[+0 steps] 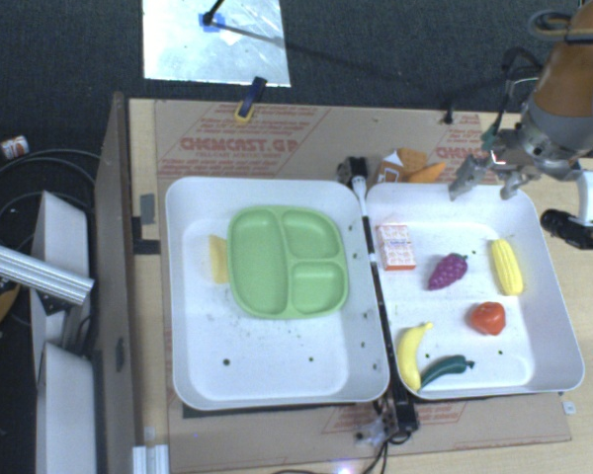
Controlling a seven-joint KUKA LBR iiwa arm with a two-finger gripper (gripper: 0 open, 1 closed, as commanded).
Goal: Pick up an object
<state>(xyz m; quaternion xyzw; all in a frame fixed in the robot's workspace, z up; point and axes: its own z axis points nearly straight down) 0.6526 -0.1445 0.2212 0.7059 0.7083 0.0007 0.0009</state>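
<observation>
My gripper (490, 183) hangs open above the far edge of the right bin (549, 265), with nothing between its fingers. Below it in that bin lie a pink and white box (395, 246), a purple bunch of grapes (448, 270), a yellow corn cob (506, 266), a red tomato (487, 318), a banana (411, 354) and a dark green pepper (444, 368). The corn cob and the grapes lie nearest the fingers, a short way toward the front.
The left bin (193, 304) bears a green divided plate (285, 262) with a yellow piece (217, 259) beside it. An orange object (421, 170) lies on the cardboard behind the right bin. A black clip (355, 171) sits where the bins meet.
</observation>
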